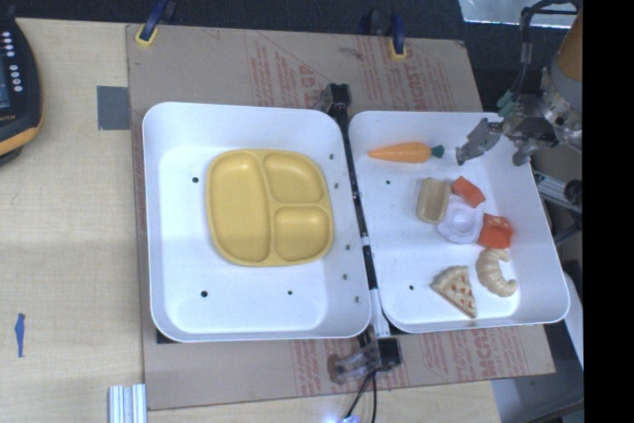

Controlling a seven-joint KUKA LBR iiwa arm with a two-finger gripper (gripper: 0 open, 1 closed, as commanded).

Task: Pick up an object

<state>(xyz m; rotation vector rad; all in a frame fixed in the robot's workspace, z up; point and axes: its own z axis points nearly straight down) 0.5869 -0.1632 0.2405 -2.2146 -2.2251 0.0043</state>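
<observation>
The right bin (396,292) holds several toy foods: an orange carrot (404,153) at the far left, a beige block (432,200), a white cup-like piece (460,221), two red-orange pieces (468,190) (496,232), a croissant (495,273) and a pizza slice (457,291). My gripper (497,143) hovers over the bin's far right part, right of the carrot. Its two dark fingers (474,144) stand spread apart with nothing between them.
The left bin (168,292) bears a yellow divided plate (268,206). Clamps (396,35) hold the cardboard sheet at its far edge. A black-and-orange device (15,84) lies at the bench's left edge.
</observation>
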